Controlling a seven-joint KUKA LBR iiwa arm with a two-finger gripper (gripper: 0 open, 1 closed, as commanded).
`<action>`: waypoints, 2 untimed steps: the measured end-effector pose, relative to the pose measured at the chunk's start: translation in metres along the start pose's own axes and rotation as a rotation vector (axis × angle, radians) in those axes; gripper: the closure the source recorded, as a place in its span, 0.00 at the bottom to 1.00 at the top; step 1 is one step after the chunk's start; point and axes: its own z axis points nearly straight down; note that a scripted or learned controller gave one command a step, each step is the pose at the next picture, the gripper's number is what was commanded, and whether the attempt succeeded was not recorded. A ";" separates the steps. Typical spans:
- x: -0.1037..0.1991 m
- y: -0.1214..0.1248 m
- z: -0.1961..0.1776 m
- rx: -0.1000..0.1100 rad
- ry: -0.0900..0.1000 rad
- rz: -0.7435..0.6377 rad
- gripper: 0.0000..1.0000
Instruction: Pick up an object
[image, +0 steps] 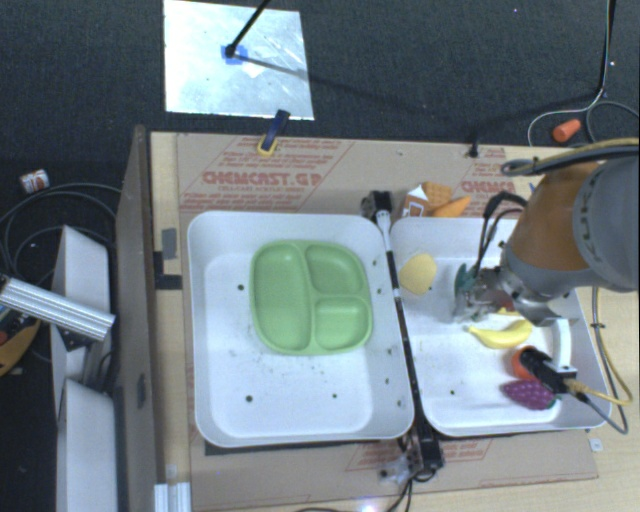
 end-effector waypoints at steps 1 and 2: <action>-0.097 0.003 -0.100 -0.009 -0.010 0.008 1.00; -0.090 0.003 -0.093 0.001 -0.001 0.001 0.00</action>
